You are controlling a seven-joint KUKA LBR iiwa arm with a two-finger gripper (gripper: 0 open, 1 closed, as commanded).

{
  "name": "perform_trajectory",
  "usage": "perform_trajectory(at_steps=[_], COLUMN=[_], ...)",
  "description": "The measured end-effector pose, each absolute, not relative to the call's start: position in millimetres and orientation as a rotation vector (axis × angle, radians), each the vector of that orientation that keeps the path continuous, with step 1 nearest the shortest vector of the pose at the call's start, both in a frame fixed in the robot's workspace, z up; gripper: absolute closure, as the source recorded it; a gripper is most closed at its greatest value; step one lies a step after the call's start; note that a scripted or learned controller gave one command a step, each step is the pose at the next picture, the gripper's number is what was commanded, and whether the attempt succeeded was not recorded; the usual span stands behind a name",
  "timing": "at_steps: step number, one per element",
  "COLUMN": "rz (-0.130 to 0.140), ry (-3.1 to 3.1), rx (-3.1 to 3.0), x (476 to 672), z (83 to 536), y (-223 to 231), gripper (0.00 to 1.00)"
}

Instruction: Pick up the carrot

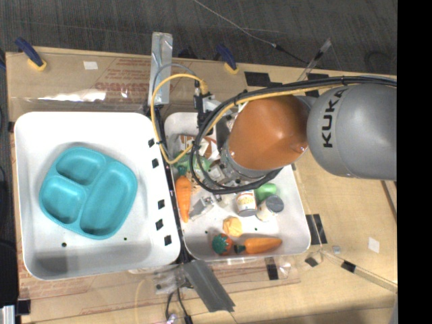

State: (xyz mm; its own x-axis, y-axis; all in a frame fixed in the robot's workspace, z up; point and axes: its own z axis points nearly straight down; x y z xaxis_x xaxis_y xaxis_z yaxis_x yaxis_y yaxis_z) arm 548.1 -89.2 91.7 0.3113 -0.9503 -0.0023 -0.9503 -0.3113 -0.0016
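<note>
This is a robotics lab bench, not a home or kitchen. A grey KUKA arm [351,132] with an orange band [264,132] reaches over two shallow white bins [27,181] taped onto cardboard sheeting [81,73]. Loose black and yellow cables [177,79] loop just beside the arm's wrist, and blue clamps [31,52] pin the cardboard at the far edge. Dark carpet [101,9] lies beyond the bench. The food pieces are plastic toys [243,245].
</note>
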Motion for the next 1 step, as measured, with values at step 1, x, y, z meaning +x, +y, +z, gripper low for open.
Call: perform_trajectory(at_steps=[1], rz=[0.005], ry=[2.368], rx=[-2.066], x=[478.9], z=[90.9], y=[-110.9], gripper=[0.0])
